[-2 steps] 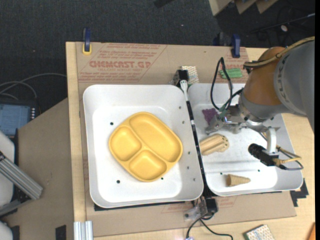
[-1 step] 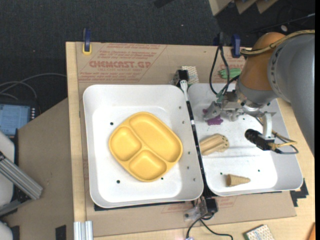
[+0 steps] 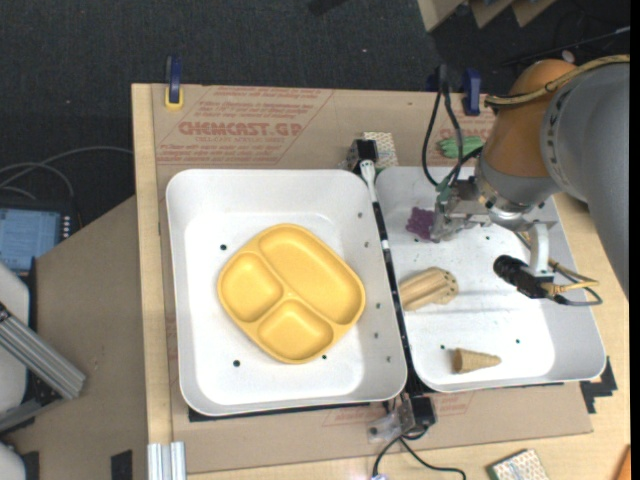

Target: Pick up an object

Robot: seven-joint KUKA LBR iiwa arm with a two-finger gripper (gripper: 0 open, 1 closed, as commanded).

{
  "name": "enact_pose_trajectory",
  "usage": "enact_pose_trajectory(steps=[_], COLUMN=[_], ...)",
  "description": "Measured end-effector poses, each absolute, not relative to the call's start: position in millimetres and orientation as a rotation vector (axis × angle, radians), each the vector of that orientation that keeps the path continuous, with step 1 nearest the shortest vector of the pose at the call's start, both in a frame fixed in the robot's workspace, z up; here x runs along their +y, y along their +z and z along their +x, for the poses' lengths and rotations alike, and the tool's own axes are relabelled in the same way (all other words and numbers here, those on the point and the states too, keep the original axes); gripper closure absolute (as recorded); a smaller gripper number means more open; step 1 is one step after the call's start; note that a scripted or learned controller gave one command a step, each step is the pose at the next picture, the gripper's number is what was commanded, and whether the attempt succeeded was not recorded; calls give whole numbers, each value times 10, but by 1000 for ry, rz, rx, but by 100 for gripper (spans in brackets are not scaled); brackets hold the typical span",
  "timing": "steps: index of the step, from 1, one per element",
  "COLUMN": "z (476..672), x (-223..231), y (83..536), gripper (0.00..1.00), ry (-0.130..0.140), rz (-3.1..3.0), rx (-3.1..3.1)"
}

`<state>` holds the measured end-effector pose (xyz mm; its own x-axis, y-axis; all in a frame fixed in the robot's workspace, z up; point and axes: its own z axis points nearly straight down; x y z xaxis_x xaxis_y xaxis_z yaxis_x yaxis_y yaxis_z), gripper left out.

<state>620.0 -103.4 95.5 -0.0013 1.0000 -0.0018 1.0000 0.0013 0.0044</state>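
**Gripper low in the right bin, purple piece just beside it**

The gripper (image 3: 452, 216) is seen in the upper part of the right bin (image 3: 560, 358), right of centre in the frame, below the orange band (image 3: 520, 133) of the arm. Whether it is spread or closed cannot be told from this angle, and nothing is seen held in it. A small purple object (image 3: 419, 224) lies just to its left, near the bin's upper left corner; whether the two touch cannot be made out. As the nearest thing, it is judged the likeliest target. Lower in the same bin a tan wooden block (image 3: 428, 288) lies near the left wall, and a small brown cone (image 3: 474, 360) lies toward the lower edge, well apart from the gripper. In the left bin (image 3: 200, 218) a yellow divided plate (image 3: 290, 291) is laid at the middle.

The step in hand is judged to be the approach to a grasp, with no lift yet made. For it to be done well, the gripper should be centred over the purple object rather than beside it, so that the piece is taken squarely and not pushed toward the wall. The grip should be aligned across the narrower side of the piece. The descent should be stopped at the bin floor, and closure completed before any lift. The nearby wall between the bins should be allowed for, since the gripper could catch on it.
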Motion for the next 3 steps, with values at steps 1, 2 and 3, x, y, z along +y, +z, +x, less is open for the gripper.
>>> enact_pose_trajectory(steps=[1, 2, 3], z=[6197, 6673, 6654], x=[-1033, -1131, -1128], y=[949, 847, 851], gripper=[0, 0, 0], ry=[2, 4, 0], rz=[2217, 2215, 2219], rx=[2220, 2220, 2222])
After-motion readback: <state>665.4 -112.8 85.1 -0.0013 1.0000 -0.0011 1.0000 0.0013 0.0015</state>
